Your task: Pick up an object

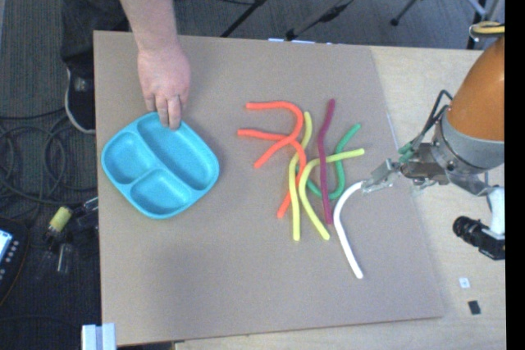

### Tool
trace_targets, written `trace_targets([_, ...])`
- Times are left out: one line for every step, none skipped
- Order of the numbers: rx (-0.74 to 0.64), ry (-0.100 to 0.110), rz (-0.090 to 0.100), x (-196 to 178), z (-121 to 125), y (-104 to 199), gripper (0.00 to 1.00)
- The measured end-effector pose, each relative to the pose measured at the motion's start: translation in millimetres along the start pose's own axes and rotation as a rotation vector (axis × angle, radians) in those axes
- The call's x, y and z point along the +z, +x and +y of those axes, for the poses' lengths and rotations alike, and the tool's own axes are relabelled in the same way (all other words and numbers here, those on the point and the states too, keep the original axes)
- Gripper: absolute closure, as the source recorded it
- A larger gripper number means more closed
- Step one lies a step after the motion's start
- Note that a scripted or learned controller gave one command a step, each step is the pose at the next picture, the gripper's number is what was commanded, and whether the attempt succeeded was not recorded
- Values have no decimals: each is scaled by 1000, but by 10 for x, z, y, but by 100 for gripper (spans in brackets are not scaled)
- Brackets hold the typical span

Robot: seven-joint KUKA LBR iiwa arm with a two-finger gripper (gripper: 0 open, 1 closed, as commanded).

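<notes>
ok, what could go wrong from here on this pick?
1. The gripper sits at the white strip's upper end, right beside the tangled pile of coloured strips; closing may snag a neighbour too.
2. A person's hand is on the blue divided tray, inside the workspace; a wide swing left risks contact.

A loose tangle of bendy strands (pixel 305 164) lies flat on the brown board (pixel 246 275), right of the blue divided plate (pixel 160 165): orange, yellow, green, maroon overlapping, and a white hooked strand (pixel 344 225) at the tangle's lower right.
</notes>
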State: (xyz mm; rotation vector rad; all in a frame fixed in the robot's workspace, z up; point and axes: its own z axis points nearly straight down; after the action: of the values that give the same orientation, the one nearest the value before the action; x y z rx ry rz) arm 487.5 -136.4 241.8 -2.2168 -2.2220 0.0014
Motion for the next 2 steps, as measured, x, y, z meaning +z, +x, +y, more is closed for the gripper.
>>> trace_targets([-113,2,1,1188,147,97,0])
trace_targets([308,0,6,1558,602,55,0])
